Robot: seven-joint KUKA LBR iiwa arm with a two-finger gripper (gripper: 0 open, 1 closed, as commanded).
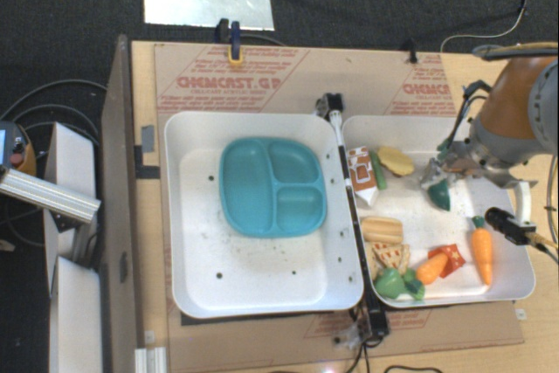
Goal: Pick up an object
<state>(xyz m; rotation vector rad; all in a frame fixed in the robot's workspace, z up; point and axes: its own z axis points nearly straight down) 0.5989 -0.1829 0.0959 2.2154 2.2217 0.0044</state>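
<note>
Right now the end effector (439, 176) sits in the right bin (524, 279), at the right of the frame, with the arm's orange band (515, 96) above it toward the upper right. A dark teal object (439, 195) lies directly under and just below the tip, touching or nearly touching it. Whether it is actually gripped cannot be told from this slant, nor whether the grasping part is open or closed.

That teal piece looks like the target: it lies straight beneath the tool, slightly toward the bottom of the frame, its longer side running roughly up and down in the picture. Only a short descent, if any, seems needed.

Other candidates lie farther off. The carrot (481, 253) is down and to the right, standing lengthwise in the frame; the yellow piece (396, 161) is to the left, near the bin's top edge. The blue divided plate (272, 187) rests in the left bin (192, 275), well apart.
</note>
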